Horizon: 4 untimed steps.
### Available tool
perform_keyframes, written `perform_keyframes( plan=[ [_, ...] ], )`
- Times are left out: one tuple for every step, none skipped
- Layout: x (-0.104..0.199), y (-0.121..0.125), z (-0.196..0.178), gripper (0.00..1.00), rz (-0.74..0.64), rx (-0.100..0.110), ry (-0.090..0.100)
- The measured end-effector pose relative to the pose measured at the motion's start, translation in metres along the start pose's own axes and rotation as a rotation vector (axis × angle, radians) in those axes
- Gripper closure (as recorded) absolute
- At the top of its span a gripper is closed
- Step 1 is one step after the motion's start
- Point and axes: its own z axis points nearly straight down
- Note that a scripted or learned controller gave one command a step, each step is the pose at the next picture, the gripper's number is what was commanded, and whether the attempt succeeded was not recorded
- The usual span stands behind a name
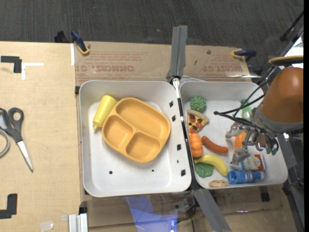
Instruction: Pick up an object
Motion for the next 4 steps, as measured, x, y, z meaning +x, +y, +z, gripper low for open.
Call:
perform_keyframes(
  plan=[
    [-0.042, 0.074, 0.0, 0.0, -0.011, -0.001, -0.001],
    [-0.046, -0.002, -0.002, 0.0, -0.181, 0.001, -0.004],
    [-0.048, -0.002, -0.012, 1.0, -0.18, 0.002, -0.01],
    [-0.048, -0.002, -0.012, 0.0, -0.18, 0.002, -0.009]
  ],
)
